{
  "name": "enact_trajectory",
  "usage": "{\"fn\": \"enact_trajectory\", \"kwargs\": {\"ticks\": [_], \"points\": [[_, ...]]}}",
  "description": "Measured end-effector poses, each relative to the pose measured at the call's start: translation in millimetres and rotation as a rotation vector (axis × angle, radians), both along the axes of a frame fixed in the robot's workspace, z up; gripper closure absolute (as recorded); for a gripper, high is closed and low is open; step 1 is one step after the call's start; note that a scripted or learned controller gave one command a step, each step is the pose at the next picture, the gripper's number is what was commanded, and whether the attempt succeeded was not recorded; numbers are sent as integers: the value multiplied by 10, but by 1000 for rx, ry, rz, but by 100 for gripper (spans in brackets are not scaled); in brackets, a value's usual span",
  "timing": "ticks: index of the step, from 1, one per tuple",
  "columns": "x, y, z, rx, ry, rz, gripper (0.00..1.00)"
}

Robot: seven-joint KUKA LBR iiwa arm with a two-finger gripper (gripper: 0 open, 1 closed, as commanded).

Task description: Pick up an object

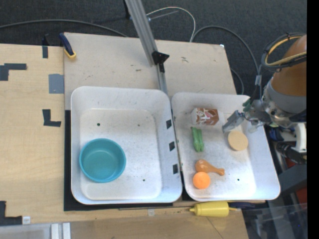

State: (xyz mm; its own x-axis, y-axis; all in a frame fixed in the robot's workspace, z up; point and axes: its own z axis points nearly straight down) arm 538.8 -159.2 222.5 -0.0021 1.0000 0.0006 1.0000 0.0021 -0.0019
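Hovering over the right bin (259, 180), the gripper (235, 122) sits just above a tan disc (238, 141), its grip impossible to read at this slant. Around it lie a brown packet (205, 116), green pod (198, 139), drumstick (209, 168) and orange ball (201, 180); the arm (289, 78) is cut off at right.

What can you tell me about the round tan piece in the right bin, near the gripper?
The round tan piece looks like a flat disc, pale beige, perhaps wood or a toy cookie. It lies flat on the floor of the right bin, toward its right wall, apart from the other items. The gripper hangs just above and left of it; contact cannot be judged.
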Motion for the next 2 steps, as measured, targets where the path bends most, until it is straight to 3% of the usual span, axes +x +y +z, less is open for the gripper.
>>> {"fn": "enact_trajectory", "kwargs": {"ticks": [1,2], "points": [[0,-1,1,0,-1,0,0],[-66,14,-634,1,6,-2,0]]}}
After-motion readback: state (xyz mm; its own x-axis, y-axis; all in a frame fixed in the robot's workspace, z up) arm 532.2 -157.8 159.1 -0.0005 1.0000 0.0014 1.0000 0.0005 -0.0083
